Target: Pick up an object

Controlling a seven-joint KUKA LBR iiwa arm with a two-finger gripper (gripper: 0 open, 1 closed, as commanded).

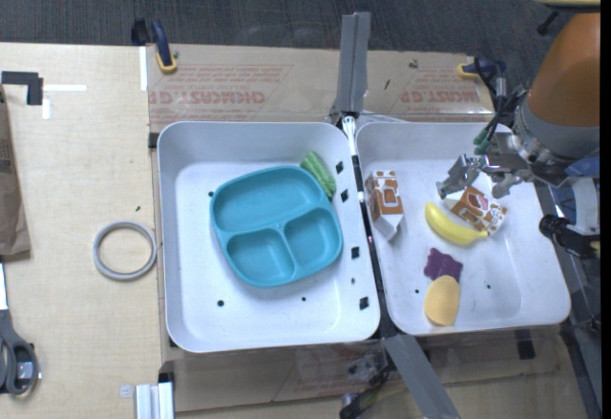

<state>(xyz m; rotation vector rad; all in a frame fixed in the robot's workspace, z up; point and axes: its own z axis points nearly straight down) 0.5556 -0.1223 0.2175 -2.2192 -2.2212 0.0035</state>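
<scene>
Two white bins are sitting side by side below me, and the thing I am watching most closely is a small orange-and-white printed snack packet (476,208) lying in the right-hand shallow white bin (535,312), towards its far right part. The grey metal two-finger gripper (474,177) is hanging right over that packet's upper edge, but I cannot tell how its jaws are standing or whether anything is caught in them; the packet is looking as if it is resting on the bin floor. A yellow banana (451,225) is lying just beside the packet, touching its lower left edge. Below that, a small purple lumpy toy (442,264) is sitting close against a pale yellow rounded fruit (442,301). Nearer the divider, a white carton with a brown-red label (386,201) is lying tilted. In the left-hand shallow white bin (191,312) a blue plastic plate with three compartments (275,225) is resting, with a green ridged vegetable toy (320,173) at its upper right rim. On the wooden bench, well apart to the left, a grey ring (125,249) is lying flat.
</scene>
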